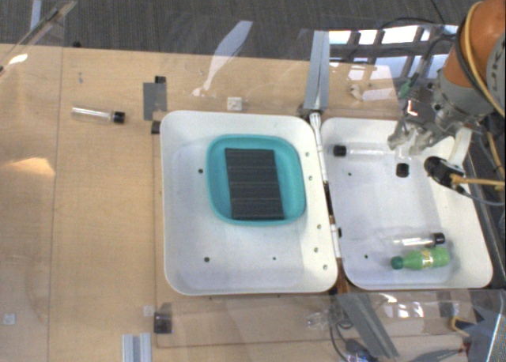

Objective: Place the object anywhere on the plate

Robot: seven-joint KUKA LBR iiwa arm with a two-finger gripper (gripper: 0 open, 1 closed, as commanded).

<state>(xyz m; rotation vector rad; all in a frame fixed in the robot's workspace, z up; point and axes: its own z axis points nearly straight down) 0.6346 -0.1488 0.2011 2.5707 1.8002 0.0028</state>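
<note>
A teal plate (216, 182) lies in the left white bin (186, 262), with a dark ridged pad (254, 184) on its middle. In the right bin (379, 210), a green bottle-shaped object (420, 259) lies on its side near the front edge. A clear tube with a black cap (419, 239) rests just behind it. My gripper (410, 145) hangs over the back right of that bin, far from the green object and the plate. Its pale fingers are open with nothing between them.
Another clear tube with a black cap (338, 150) lies along the right bin's back left. A small black piece (402, 169) sits just in front of the gripper. On the bench at far left lies a third tube (95, 115). A grey upright divider (318, 72) stands behind the bins.
</note>
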